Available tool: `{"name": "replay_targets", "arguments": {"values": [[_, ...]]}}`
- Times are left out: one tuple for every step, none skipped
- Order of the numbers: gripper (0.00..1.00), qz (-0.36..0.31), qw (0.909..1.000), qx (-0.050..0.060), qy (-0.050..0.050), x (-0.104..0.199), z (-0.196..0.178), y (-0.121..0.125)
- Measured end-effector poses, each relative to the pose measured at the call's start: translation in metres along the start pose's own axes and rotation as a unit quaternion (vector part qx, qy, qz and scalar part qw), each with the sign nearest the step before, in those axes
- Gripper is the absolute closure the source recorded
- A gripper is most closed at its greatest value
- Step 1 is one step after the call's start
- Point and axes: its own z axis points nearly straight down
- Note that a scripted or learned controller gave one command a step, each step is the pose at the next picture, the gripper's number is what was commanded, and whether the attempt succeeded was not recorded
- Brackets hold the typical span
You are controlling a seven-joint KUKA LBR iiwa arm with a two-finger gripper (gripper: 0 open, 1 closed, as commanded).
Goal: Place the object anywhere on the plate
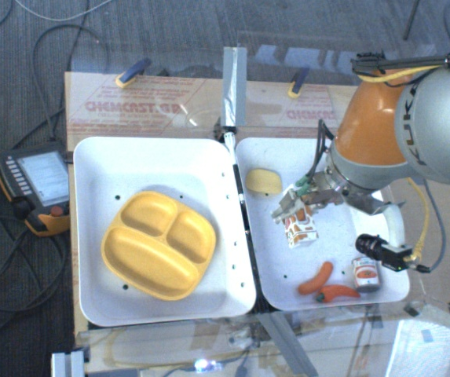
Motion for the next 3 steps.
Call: {"name": "replay_targets", "arguments": {"values": [[1.00, -0.002, 1.0000, 0.000, 0.001, 0.064, 0.015, -0.003], [1.00, -0.049, 0.9988, 0.001, 0.000, 0.111, 0.029, 0.040], [0.00, -0.049, 0.9988, 0.000, 0.000, 0.111, 0.029, 0.040]]}}
